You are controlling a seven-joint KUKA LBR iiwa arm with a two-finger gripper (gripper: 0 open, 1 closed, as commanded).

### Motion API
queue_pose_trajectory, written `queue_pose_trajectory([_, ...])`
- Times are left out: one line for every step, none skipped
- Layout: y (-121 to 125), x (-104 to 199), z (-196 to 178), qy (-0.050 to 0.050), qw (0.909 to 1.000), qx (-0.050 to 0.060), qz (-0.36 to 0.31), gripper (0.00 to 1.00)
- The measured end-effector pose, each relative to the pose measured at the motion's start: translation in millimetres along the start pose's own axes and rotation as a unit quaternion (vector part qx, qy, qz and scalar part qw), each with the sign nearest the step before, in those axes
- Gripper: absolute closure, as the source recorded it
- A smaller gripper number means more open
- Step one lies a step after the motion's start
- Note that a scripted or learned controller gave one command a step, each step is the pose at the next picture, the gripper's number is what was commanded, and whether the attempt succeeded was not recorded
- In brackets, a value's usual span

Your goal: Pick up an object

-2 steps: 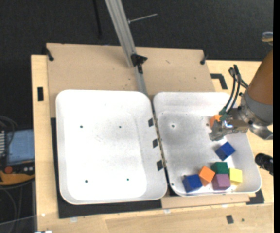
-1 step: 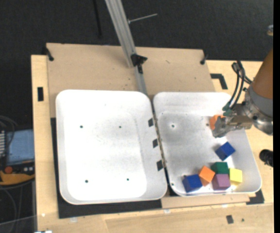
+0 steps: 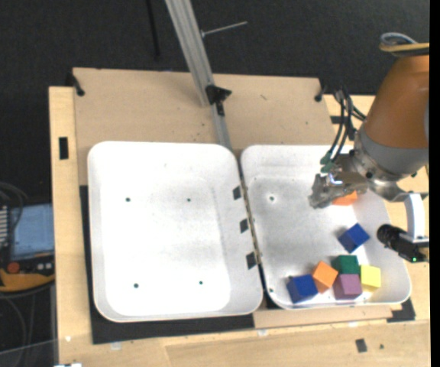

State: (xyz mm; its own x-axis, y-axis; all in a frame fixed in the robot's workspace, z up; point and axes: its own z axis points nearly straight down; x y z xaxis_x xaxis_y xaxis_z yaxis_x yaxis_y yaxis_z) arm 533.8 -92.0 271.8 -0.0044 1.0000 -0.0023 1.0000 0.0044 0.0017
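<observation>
**Tool low over an orange piece in the right bin**

The tool (image 3: 325,191) is low in the right bin (image 3: 281,167), near its far right part. Just beside it, on the right and partly behind the metal, lies a small orange piece (image 3: 345,198). The two seem to touch, but I cannot tell whether the tool is open, closed, or gripping it. The piece is too hidden to show its long axis.

The other blocks lie nearer the front of the same bin. A blue block (image 3: 353,237) is alone, a little in front of the tool. At the front edge a group stands close together: a second blue block (image 3: 302,287), an orange block (image 3: 325,275), a green block (image 3: 347,264), a purple block (image 3: 347,285) and a yellow block (image 3: 370,276). The left bin (image 3: 166,228) is on the same tabletop (image 3: 266,90).

I judge the orange piece is the target.
</observation>
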Motion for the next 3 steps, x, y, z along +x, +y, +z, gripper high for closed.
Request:
queue_pose_trajectory([13, 48, 6, 0.001, 1.0000, 0.000, 0.000, 1.00])
queue_pose_trajectory([43, 87, 6, 0.001, 1.0000, -0.001, -0.001, 1.00])
queue_pose_trajectory([58, 135, 8, 0.001, 1.0000, 0.000, 0.001, 1.00])
